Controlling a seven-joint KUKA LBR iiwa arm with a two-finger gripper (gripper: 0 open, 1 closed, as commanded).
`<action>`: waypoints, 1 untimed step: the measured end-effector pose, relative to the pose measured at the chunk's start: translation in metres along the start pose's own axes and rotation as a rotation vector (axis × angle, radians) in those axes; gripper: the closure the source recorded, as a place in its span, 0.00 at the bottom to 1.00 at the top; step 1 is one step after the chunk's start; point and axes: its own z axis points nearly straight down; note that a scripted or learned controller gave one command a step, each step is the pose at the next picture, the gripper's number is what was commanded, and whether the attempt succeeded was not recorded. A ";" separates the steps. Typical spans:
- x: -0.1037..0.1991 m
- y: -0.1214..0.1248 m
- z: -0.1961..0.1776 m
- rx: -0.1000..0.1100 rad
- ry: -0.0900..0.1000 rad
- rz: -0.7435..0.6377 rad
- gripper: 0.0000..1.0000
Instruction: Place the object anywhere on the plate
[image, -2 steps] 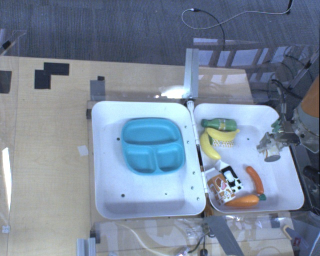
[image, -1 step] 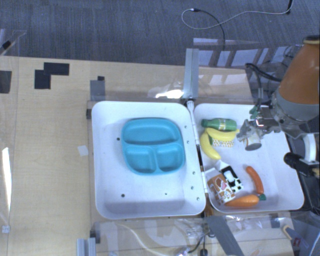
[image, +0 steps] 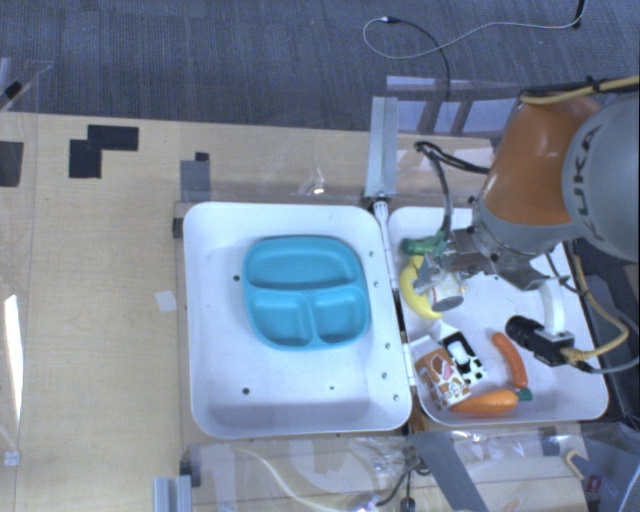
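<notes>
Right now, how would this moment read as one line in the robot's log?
arm: over right bin | end effector: by banana | plate: left bin, bare | carrots, cow toy: right bin

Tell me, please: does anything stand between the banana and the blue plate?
Only the two bins' walls, between the banana in the right bin and the blue plate in the left bin.

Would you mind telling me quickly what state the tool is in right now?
Tool: cannot be told; it hangs over the banana in the right bin.
</notes>
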 end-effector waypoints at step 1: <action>0.077 0.008 0.040 0.001 0.001 -0.185 1.00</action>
